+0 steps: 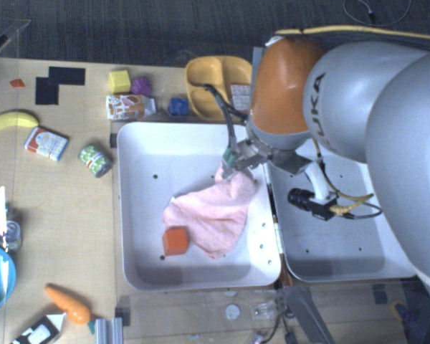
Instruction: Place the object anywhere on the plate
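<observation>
We see our gripper (233, 160) pinched shut on the upper corner of the pink cloth (209, 217), which trails in the left bin (140, 149) beside an orange block (175, 241), so placing remains undone

Gripper (233, 160) pinching pink cloth (213, 215) corner, orange block (175, 241) beside.

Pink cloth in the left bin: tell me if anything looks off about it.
The pink cloth lies crumpled in the left bin, one corner pulled up toward the pincer. It partly overlaps the orange block.
</observation>
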